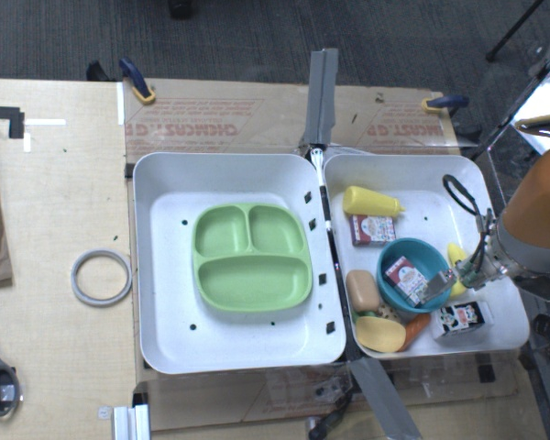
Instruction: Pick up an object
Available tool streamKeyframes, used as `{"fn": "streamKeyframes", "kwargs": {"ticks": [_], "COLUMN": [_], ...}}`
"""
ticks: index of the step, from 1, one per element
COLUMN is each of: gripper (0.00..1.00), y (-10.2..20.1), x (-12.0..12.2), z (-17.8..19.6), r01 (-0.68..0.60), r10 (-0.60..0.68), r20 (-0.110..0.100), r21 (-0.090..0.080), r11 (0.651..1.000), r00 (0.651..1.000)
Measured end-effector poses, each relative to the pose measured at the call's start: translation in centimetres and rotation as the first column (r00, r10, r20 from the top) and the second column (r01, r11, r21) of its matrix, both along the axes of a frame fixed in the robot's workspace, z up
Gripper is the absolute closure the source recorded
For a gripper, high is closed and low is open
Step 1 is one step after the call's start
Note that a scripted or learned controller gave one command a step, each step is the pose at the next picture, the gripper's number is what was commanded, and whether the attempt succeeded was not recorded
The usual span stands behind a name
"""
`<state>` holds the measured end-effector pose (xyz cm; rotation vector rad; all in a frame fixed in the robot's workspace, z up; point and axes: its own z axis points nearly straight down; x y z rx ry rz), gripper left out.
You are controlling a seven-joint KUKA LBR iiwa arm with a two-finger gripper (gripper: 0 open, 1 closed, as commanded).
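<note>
Fingers (pixel 447 284) reach in from the right over the blue bowl (pixel 405 262) in the right bin (pixel 412 174); whether they are clenched cannot be told. A small red-and-white packet (pixel 405 277) lies in the bowl beside them.

- Light is even, bright and diffuse, falling from overhead; nothing is dim.
- The two shallow white plastic bins (pixel 156 273) left of the two-finger gripper (pixel 454 278) glare softly, nearly washed out on their rims.
- Shadows are faint and short, hugging the light green divided plate (pixel 252 259).
- Focus is slightly soft throughout; small labels beside the gripper are unreadable.
- The dark grey carpet (pixel 257 16) above looks grainy.
</note>
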<state>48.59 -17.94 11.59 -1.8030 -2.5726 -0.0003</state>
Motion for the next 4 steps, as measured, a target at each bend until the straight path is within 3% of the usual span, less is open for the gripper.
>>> {"fn": "streamKeyframes", "kwargs": {"ticks": [1,2,3,4], "gripper": [0.00,1.00,1.00,0.00], "y": [0.1,0.1,-4.1,-4.1], "x": [1.1,1.3,4.6,4.6], "z": [-1.5,-0.6,3.3,3.3], "r01": [-0.031,-0.028,-0.208,-0.208], "r10": [0.031,0.028,0.208,0.208], "r20": [0.015,0.019,0.002,0.002], "r21": [-0.005,-0.006,-0.002,-0.002], "r11": [0.999,1.000,0.978,0.978], "r00": [0.999,0.999,0.978,0.978]}}
